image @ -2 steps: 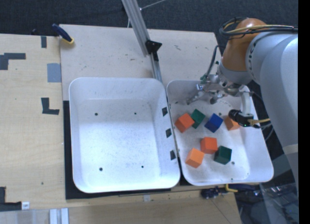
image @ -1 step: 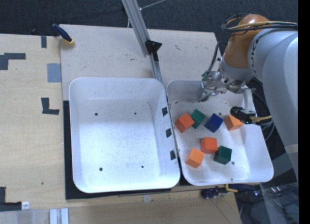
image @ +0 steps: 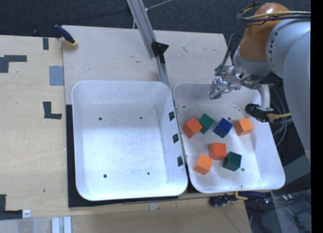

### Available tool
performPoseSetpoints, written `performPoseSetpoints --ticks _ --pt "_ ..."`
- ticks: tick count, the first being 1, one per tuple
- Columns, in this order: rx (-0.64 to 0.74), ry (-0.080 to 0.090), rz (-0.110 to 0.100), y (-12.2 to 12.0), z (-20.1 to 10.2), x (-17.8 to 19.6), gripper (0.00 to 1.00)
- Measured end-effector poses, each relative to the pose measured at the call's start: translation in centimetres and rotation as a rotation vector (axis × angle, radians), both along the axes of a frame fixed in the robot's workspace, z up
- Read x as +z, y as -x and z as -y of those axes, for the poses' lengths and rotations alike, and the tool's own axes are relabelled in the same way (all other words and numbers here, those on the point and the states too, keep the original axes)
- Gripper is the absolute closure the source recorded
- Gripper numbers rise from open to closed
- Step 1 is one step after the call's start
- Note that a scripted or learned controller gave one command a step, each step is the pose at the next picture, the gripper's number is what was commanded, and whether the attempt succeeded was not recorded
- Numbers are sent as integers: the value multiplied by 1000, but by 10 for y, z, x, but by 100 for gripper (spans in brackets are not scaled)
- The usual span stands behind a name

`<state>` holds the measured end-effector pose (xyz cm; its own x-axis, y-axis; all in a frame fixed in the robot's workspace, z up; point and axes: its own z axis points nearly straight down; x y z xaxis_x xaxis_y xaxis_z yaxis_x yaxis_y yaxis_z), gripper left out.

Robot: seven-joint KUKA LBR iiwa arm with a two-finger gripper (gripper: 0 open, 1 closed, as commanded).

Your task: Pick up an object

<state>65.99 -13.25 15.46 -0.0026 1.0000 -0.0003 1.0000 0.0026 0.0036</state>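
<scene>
Several small cubes lie in the right bin (image: pixel 262 176): an orange cube (image: pixel 192 127) touching a green cube (image: pixel 206 122), a blue cube (image: pixel 222 127), an orange cube (image: pixel 243 126), an orange cube (image: pixel 217 150), a dark green cube (image: pixel 232 161) and an orange cube (image: pixel 203 164). My gripper (image: pixel 217 92) hangs over the far end of the right bin, above and behind the cubes, apart from all of them. Nothing shows between its fingertips.
The left bin (image: pixel 81 126) stands beside the right one, sharing a middle rim. A slanted metal rail (image: pixel 144 22) runs from the top down to the bins' junction. A blue-and-yellow clamp (image: pixel 65 35) lies far left on the bench. Cables (image: pixel 275 118) hang at the right.
</scene>
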Motion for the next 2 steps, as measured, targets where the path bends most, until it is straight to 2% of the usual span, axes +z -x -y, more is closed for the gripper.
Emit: performPoseSetpoints --ticks 2 --pt "-1 1 1 2 3 116 100"
